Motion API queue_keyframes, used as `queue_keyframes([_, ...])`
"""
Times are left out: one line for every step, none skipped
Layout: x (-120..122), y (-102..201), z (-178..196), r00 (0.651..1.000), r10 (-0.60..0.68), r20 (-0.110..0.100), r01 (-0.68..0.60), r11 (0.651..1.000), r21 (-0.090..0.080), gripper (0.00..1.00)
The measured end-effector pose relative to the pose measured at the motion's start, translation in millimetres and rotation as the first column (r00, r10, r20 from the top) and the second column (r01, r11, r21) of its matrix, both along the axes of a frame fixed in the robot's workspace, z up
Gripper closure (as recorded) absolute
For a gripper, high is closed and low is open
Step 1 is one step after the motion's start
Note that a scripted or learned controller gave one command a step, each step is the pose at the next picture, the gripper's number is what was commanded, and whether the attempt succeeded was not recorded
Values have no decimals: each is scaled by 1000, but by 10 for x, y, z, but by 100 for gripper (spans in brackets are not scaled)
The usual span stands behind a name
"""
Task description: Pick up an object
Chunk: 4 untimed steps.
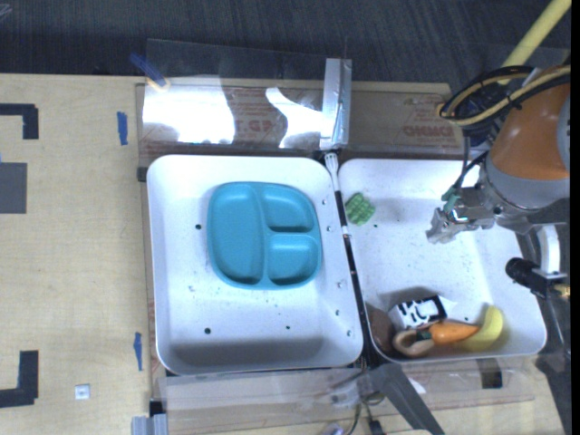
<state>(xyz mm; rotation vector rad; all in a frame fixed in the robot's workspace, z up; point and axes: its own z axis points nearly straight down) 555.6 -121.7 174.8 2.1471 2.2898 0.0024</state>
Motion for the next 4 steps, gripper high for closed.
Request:
queue_keyframes([-216,197,-865,953,302,3,-302,953,-1,100])
queue_keyframes([-205,201,-761,954,301,7,-301,954,-2,100])
queue_keyframes([-209,200,-768,954,300,5,-300,954,-2,0])
queue_keyframes([312,-141,-879,994,112,2,-112,994,-2,0])
